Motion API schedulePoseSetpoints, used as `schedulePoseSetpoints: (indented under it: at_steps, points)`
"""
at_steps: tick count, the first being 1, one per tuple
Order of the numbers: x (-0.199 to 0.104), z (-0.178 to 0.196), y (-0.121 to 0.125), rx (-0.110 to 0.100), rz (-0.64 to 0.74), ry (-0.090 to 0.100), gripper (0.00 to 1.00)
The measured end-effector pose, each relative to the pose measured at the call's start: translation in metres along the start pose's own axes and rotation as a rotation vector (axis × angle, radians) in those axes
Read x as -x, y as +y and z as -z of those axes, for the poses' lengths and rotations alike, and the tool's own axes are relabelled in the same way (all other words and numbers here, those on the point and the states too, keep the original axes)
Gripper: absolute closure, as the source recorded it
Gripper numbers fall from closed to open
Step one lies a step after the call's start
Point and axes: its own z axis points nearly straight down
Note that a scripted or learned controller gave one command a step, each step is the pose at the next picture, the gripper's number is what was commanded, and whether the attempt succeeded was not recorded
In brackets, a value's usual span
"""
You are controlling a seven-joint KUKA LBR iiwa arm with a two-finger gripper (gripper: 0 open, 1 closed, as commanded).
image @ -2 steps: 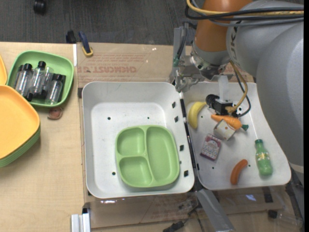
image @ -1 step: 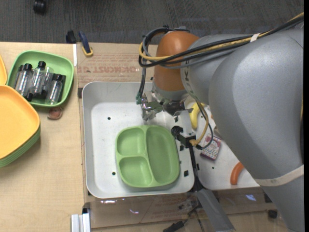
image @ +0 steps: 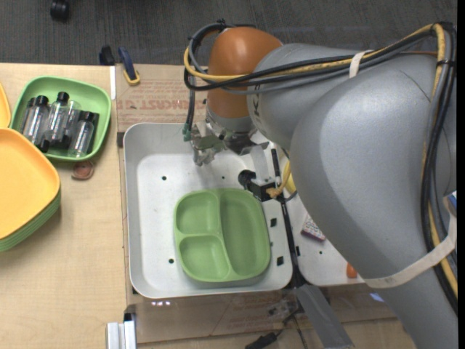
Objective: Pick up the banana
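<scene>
My gripper (image: 205, 150) hangs over the far part of the left white bin (image: 149, 217), just beyond a green three-compartment plate (image: 221, 235) that lies in that bin. Nothing shows in the gripper. A short yellow sliver (image: 285, 179) peeks out from under the arm by the divider between the bins; I cannot tell whether it is the banana or a cable. The grey arm with its orange band (image: 236, 60) hides most of the right bin (image: 323, 257).
A green tray of dark-capped vials (image: 62, 118) and a stack of yellow-orange plates (image: 22, 187) sit on the wooden bench to the left. A small red-and-white packet (image: 313, 229) and an orange bit (image: 352, 271) lie in the right bin. A blue-handled tool (image: 128, 67) lies at the back.
</scene>
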Motion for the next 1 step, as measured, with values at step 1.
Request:
schedulePoseSetpoints:
  at_steps: [1]
  points:
    - [-0.0714,-0.0005,-0.068,-0.001,0.008,0.0,1.0]
